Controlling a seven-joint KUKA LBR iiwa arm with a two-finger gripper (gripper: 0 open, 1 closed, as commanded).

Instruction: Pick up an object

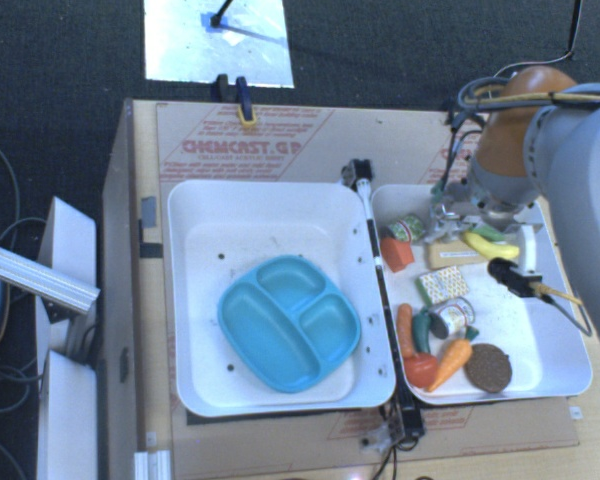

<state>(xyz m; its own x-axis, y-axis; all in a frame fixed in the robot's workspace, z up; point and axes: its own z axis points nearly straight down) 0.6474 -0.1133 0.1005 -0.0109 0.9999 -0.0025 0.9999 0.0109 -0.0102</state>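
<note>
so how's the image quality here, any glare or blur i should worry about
Camera view: soft overall, so the small toys in the right bin lack fine detail; the white bins look bright but keep their edges; the shiny plate on the floor is washed out by glare; the blue tray reads clearly; the arm is blurry near the frame edge.

Bulky grey arm [580, 143], orange band [515, 118] above the wrist — thin cables looped on top

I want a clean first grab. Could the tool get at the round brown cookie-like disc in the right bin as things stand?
Probably yes. The round brown disc lies flat near the right white bin's front corner, with bare floor to its right; only the orange carrot touches its left edge. The tool sits over the bin's far end.
</note>
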